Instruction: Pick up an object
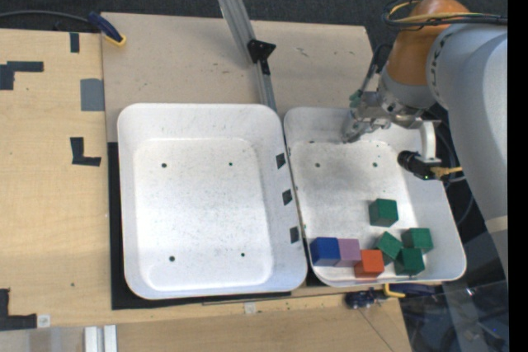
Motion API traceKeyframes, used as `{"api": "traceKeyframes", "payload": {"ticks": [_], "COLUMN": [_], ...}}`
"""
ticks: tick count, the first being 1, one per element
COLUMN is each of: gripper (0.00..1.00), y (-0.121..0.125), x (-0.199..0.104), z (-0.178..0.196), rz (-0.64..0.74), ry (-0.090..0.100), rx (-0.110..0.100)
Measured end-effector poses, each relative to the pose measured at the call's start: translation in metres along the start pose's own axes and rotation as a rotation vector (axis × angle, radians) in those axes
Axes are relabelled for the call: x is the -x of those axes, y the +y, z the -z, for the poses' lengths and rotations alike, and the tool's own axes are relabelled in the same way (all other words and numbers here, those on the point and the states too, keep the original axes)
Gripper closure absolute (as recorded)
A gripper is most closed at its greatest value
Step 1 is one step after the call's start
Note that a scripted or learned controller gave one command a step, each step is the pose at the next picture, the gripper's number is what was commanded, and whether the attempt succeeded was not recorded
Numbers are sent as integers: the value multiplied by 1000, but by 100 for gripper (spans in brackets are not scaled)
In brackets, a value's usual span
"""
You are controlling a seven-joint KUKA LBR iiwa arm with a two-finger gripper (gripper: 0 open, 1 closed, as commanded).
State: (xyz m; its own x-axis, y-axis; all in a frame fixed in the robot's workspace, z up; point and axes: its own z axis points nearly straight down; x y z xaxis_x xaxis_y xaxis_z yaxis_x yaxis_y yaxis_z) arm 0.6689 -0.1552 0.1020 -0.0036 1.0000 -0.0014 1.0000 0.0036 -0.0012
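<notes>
My gripper (356, 129) hangs over the far edge of the right bin (330, 177), near its upper middle, well away from the blocks. Nothing shows between its fingers. Several small blocks lie at the near end of that bin: a blue block (325, 251), a purple block (349, 250), an orange block (370, 262), and green blocks (383, 212) (389, 243) (419, 239) (410, 260). The lone green one sits a little farther up than the cluster.
The left bin (202, 194) lies beside the right one. A grey metal pole (235, 4) slants down to a black clamp (261, 51) behind the bins. The arm's grey body (474, 95) looms over the right side.
</notes>
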Motion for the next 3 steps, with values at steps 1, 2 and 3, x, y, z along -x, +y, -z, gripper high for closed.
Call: {"api": "traceKeyframes", "payload": {"ticks": [1,2,3], "gripper": [100,100,100], "y": [-2,2,3], "x": [4,9,9], "z": [63,125,172], "rz": [-3,-2,-2], "ry": [0,-1,0], "rx": [6,8,6]}}
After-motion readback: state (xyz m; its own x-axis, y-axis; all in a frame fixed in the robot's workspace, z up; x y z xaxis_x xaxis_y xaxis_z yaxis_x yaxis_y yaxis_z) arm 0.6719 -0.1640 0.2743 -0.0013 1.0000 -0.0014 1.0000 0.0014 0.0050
